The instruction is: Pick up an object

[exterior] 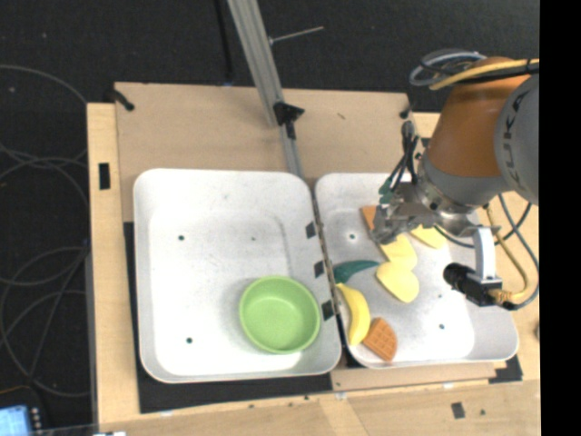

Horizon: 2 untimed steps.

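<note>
Two white bins (163, 243) are set side by side on a wooden bench (200, 130). One green bowl (280, 313) is seen well left of the pincer (392, 230), whose opening cannot be told. Just below it three pale yellow pieces (399, 282) are clustered, with one banana (355, 312), one waffle (382, 340) and one teal piece (356, 269) lower left.

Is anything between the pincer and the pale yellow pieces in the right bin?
Nothing visible. The pincer hangs directly over the upper pale yellow heart-shaped piece; the banana and orange waffle-textured piece lie off toward the right bin's front corner.
</note>
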Each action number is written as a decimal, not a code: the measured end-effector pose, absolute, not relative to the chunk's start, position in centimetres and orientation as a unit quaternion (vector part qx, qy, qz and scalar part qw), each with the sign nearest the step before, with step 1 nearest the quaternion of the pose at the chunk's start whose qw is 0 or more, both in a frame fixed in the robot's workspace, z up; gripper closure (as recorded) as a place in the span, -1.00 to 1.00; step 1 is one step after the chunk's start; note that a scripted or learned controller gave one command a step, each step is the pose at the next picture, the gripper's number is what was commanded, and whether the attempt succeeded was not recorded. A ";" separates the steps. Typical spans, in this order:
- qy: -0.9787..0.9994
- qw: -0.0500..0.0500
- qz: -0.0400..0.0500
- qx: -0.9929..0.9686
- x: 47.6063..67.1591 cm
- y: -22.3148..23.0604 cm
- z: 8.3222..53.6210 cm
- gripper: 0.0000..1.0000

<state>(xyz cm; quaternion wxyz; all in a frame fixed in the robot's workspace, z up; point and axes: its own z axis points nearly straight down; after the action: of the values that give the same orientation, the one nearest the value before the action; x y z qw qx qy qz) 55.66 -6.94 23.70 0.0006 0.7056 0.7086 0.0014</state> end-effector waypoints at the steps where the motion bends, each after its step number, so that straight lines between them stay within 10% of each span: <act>1: 0.710 0.000 0.001 0.705 54.5 -2.2 23.5 1.00; 2: 0.710 -0.001 0.001 0.704 54.7 4.1 23.3 1.00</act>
<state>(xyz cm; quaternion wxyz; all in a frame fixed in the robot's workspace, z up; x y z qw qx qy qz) 54.72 4.10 23.26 -0.0006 0.7038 0.7104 0.0011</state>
